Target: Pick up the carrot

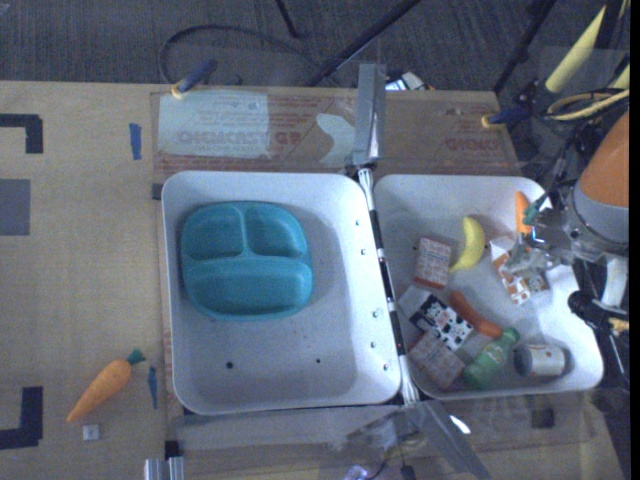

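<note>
An orange toy carrot (100,388) with a green top lies on the bench, outside the bins, left of the left bin's front corner. A slimmer orange carrot-like stick (474,316) lies in the right bin (420,200) between a black-and-white box and a green bottle. A short orange piece (521,211) stands by the right bin's far right wall. My gripper (541,236) hangs over the right bin's right side, just beside that orange piece and above a white-and-orange packet (522,274). Nothing shows as held.
The left bin (270,363) holds a teal divided plate (245,258). In the right bin lie a banana (468,242), a small carton (432,260), a black-and-white box (443,318), a green bottle (490,358) and a grey can (540,359). Cables and stands crowd the back right.
</note>
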Available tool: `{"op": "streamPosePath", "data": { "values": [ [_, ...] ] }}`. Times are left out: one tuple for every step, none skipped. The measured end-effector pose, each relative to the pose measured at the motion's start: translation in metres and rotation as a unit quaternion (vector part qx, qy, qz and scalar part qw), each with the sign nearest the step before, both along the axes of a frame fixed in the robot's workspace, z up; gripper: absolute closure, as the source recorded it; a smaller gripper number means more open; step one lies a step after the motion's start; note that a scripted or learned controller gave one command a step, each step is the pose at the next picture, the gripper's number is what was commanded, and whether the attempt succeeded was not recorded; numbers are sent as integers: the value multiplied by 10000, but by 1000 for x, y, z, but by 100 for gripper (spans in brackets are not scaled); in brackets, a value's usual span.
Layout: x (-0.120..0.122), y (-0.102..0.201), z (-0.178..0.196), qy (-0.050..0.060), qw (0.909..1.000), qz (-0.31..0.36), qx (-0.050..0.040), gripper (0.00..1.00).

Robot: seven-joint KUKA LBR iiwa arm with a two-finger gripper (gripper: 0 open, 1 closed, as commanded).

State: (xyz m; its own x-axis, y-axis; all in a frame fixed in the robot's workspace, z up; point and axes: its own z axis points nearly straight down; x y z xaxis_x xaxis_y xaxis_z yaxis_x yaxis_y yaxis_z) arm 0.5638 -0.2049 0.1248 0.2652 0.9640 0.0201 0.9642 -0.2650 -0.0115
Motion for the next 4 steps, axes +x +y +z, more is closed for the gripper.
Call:
{"op": "streamPosePath", "data": {
  "values": [
    [76, 58, 86, -28, 9975, -699, -119, 100],
    [49, 26, -39, -25, 9928, -1193, -118, 100],
    [101, -2, 123, -29, 9964, -834, -122, 100],
    [70, 11, 84, 15, 9725, -2326, -116, 100]
  ]
}}
